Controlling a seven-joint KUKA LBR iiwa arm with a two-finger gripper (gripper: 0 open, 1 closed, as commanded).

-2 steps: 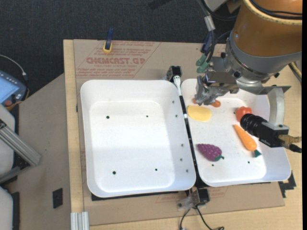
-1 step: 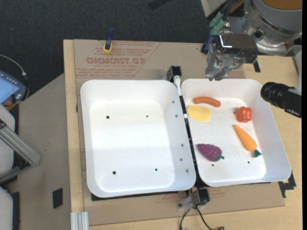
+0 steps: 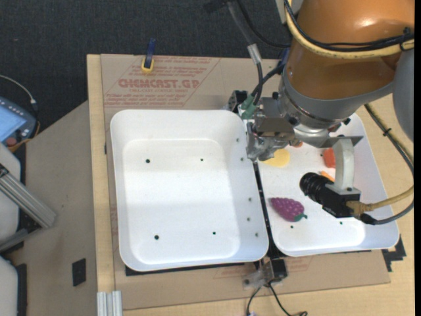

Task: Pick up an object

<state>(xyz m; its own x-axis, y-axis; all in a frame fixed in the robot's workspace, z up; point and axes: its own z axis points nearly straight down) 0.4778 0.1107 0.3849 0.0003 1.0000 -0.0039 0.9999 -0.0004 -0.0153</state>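
Overhead slanted view of the counter (image 3: 99, 143), on which two shallow white bins are set side by side over a sheet of printed cardboard (image 3: 164, 78). The left bin (image 3: 131, 130) is seen with only its dark floor marks; the right bin (image 3: 316, 239) carries the candidate objects, so the arm (image 3: 348, 38) is brought in over this side. The jaws (image 3: 263, 147) are lowered at the near-left corner of the right bin, close against the wall shared by the two bins; whether they are wide, narrow or closed on anything cannot be told, as the wrist housing covers them.

A small yellow piece (image 3: 281, 158) lies just beside the jaws, partly under the wrist, and is judged the likely target because of this closeness. A purple grape cluster (image 3: 288, 208) rests apart, nearer the front rim. An orange-red item (image 3: 327, 157) is partly hidden behind a white bracket (image 3: 343, 166), and a black cylindrical fitting (image 3: 325, 193) with its cable hangs from the arm above the bin floor.

The step is judged to be a descent toward a grasp. The nearness of the bin wall may hinder closure around the yellow piece.
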